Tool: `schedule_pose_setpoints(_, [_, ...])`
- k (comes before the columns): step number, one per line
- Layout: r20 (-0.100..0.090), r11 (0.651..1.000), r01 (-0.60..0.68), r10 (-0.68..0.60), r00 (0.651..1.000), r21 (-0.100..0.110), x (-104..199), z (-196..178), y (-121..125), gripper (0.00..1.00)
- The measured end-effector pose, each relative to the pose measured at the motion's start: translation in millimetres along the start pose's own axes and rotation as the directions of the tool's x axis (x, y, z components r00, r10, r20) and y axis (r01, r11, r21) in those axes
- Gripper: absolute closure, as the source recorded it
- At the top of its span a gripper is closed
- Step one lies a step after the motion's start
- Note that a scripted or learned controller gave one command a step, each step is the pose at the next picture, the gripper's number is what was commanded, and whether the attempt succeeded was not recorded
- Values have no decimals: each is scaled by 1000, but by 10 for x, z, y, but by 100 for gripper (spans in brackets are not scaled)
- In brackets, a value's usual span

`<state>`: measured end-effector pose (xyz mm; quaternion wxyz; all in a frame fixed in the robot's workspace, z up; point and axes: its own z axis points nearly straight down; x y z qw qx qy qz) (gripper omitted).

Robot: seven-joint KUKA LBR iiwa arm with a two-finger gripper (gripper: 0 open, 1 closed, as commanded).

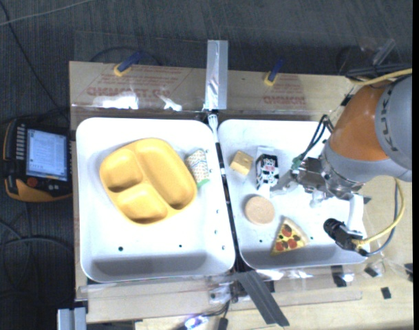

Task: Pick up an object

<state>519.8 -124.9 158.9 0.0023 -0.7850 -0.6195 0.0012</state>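
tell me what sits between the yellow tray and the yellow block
In the camera view, a small patterned can and the bins' divider lie between the yellow tray and yellow block.

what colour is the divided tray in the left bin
Yellow. The divided tray, with three compartments, shows plainly in the camera view.

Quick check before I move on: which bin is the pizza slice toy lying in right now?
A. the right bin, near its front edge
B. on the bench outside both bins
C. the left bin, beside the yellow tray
A: the pizza slice toy lies in the right bin, below the round tan disc.
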Motion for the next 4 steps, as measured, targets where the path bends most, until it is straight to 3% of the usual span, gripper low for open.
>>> schedule_pose_setpoints(1, [3, 987, 156, -156, 988, -20, 297, 680, 206, 0])
schedule_pose_setpoints(2, [1, 999, -35, 35, 999, -14, 236, 689, 869, 0])
schedule_pose_setpoints(3, [4, 999, -33, 33, 999, -15, 234, 592, 871, 100])
schedule_pose_setpoints(4, [3, 999, -47, 47, 999, -1, 855, -333, 405, 100])
